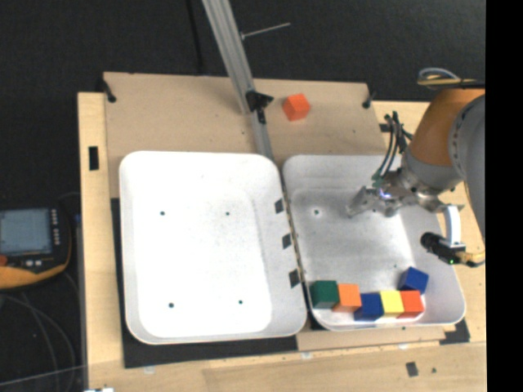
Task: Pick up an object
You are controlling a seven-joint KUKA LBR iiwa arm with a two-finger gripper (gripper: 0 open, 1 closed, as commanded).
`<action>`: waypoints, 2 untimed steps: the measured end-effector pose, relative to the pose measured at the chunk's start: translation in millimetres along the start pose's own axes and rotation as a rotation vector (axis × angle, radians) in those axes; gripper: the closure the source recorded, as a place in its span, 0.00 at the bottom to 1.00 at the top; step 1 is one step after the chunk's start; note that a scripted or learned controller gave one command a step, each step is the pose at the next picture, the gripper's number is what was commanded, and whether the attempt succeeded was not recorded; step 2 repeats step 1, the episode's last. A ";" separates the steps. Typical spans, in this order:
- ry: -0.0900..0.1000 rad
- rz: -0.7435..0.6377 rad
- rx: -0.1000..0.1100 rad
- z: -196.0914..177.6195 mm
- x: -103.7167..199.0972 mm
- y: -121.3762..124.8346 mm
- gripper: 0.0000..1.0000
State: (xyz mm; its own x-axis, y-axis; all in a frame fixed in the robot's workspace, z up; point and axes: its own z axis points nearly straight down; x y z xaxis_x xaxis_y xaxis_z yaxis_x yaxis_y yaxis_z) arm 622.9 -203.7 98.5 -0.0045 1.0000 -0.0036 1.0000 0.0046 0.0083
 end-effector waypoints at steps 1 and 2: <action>-0.002 -0.006 0.003 -11.2 -1.3 -1.7 1.00; -0.002 -0.006 0.003 -11.2 -1.3 -1.7 1.00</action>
